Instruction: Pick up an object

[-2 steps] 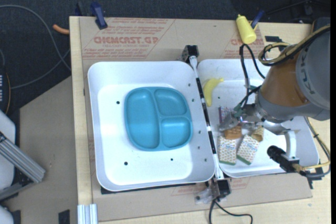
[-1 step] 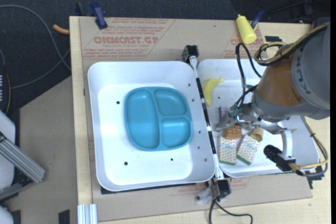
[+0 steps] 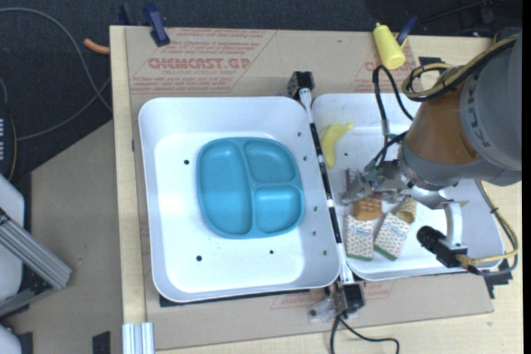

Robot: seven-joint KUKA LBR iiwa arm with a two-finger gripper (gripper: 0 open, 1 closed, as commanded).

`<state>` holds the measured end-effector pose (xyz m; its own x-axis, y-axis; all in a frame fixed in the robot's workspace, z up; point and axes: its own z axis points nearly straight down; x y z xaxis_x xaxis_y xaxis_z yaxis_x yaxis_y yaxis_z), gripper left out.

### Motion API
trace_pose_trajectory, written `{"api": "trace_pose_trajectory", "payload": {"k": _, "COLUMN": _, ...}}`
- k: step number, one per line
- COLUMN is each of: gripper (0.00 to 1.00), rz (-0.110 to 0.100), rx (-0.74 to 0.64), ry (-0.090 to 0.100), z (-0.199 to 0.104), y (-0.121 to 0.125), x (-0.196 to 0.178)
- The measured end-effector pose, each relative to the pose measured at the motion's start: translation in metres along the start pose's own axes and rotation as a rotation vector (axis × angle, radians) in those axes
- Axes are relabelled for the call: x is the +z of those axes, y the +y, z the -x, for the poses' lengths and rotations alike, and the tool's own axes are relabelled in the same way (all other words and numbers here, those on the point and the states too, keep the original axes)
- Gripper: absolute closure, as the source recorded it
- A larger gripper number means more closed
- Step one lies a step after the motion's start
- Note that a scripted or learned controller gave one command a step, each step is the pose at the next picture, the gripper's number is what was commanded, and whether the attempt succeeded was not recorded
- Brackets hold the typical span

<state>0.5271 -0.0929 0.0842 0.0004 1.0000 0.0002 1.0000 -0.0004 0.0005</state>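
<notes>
My claw (image 3: 375,185) (open or closed, I cannot tell) hangs over a small brown object (image 3: 367,207), its long axis running three-to-nine o'clock.

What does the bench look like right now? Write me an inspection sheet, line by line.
Surface: bench with printed cardboard, bearing two white bins side by side.
Job's things: right bin holds a yellow banana-shaped piece, two small patterned packets and a small brown item.
Clutter: left bin holds a blue divided tray.
Grippers: gripper low in the right bin, near the small items; no grasp visible.
Cables: black cable running down to the wrist; another on the floor at left.
Surroundings: blue clamp and yellow clamp on the back edge; dark floor.
</notes>
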Motion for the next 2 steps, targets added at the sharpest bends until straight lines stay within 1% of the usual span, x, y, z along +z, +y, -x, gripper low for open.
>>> {"api": "trace_pose_trajectory", "payload": {"k": 1, "gripper": 0.00, "rz": -0.003, "rx": 0.000, "ry": 0.001, "z": 0.001, "y": -0.013, "x": 0.000}}
{"api": "trace_pose_trajectory", "payload": {"k": 2, "gripper": 0.00, "rz": 0.000, "rx": 0.000, "ry": -0.001, "z": 0.001, "y": 0.003, "x": 0.000}}
